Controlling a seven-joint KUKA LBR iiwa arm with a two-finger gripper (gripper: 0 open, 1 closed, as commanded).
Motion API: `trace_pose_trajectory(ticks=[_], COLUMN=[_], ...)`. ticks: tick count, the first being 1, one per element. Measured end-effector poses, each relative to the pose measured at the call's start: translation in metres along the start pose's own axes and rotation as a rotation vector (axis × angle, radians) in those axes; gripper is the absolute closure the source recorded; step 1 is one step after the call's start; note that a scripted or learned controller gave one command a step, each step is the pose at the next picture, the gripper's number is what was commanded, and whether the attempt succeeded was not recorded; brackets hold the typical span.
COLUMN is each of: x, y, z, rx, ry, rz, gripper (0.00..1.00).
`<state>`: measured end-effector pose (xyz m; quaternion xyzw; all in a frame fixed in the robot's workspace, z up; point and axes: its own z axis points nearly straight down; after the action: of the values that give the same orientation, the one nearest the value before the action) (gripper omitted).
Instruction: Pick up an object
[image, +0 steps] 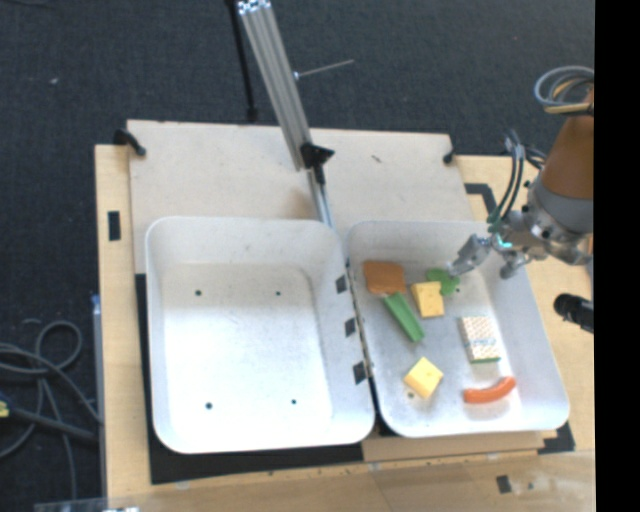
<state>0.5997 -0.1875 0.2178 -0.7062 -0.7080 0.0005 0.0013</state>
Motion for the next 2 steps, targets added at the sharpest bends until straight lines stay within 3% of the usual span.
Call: trace_pose_trajectory(ticks=[1,2], x=[0.0,-0.006], y=[0.001,0.004], z=[-0.003,0.04], rx=[-0.004,0.001], ry=[-0.002,-0.004], rz=[-0.002,0.003], gripper=[0.0,0.0])
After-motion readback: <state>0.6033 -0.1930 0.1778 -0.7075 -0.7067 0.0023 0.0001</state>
